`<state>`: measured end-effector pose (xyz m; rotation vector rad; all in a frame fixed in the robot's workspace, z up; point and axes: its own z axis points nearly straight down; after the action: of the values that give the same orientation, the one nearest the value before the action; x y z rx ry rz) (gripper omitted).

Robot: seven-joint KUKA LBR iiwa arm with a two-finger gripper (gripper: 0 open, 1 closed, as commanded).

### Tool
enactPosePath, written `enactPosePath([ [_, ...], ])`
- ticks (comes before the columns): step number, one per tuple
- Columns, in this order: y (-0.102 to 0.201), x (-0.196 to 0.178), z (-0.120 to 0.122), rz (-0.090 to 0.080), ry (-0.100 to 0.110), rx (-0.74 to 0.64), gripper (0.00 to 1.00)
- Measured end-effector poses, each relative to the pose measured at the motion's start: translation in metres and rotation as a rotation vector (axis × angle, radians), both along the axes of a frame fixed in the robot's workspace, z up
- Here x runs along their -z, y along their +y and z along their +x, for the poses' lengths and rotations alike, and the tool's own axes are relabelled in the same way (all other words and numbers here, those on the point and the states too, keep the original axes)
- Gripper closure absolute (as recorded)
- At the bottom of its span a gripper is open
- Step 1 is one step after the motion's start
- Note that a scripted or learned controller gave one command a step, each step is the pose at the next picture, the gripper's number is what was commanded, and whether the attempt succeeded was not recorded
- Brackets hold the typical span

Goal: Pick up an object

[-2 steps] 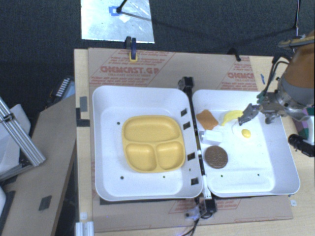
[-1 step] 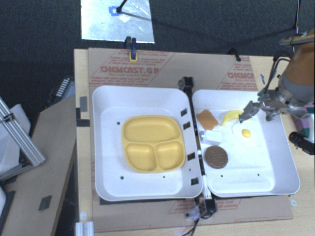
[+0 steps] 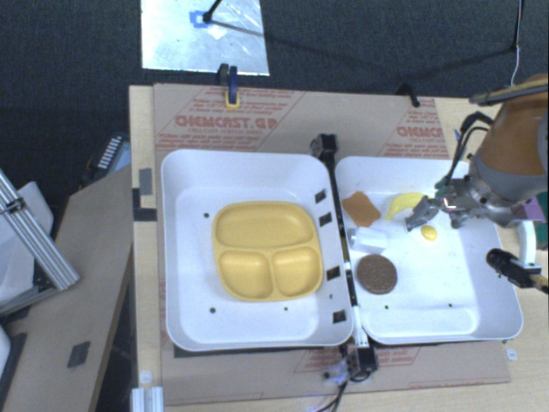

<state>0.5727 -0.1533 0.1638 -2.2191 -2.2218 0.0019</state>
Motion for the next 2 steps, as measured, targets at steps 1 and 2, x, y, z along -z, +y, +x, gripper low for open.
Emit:
enactPosePath([
  [1,0.004,0.058,-0.005,0.0,-0.002,0.0,0.0],
  [2,0.004,0.079,-0.004,0.0,-0.002,0.0,0.0],
])
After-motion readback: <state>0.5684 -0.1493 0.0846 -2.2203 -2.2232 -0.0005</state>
